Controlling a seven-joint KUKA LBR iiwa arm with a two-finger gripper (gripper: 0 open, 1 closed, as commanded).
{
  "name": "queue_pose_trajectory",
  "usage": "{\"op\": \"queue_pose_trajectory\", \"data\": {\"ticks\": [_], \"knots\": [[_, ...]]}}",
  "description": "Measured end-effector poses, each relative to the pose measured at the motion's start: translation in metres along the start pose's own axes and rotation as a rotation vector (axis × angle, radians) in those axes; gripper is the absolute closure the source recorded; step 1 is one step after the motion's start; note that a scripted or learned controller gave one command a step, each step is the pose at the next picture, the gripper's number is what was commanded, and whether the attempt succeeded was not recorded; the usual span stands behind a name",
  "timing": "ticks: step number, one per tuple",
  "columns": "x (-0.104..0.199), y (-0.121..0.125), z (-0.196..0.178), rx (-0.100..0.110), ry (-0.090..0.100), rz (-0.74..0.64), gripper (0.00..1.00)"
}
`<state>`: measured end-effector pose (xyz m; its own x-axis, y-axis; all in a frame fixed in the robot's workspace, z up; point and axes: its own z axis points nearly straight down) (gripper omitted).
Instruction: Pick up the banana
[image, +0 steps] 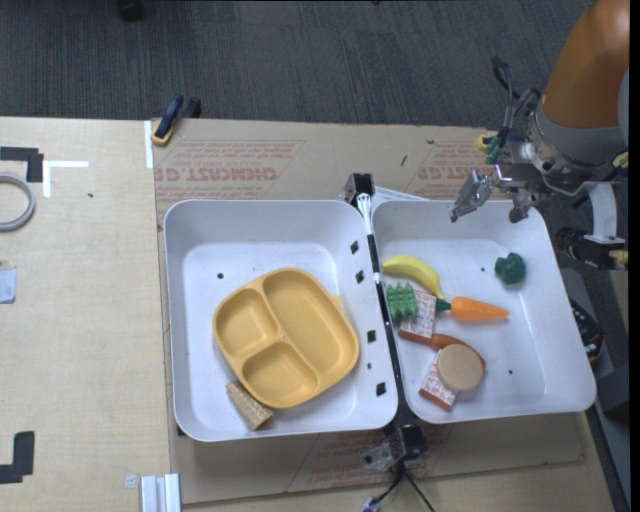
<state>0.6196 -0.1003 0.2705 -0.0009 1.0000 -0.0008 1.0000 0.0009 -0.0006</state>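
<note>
A grey arm with an orange band reaches in from the right, its end effector poised above the far rim of the right bin, fingers spread apart and grasping nothing. The banana lies in that bin near the divider, just beside a green ridged toy and a carrot, well apart from the end effector. A dark green piece sits toward the bin's right wall (it may be broccoli), and a round tan disc rests nearer the front. The left bin carries a yellow divided plate and a small wafer-like block on the bench.
</note>
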Motion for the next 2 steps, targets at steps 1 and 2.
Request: {"op": "queue_pose_trajectory", "data": {"ticks": [1, 2], "knots": [[0.0283, -0.0382, 0.0784, 0.0, 0.0, -0.123, 0.0], [0.0284, -0.0381, 0.0784, 0.0, 0.0, -0.123, 0.0]]}}
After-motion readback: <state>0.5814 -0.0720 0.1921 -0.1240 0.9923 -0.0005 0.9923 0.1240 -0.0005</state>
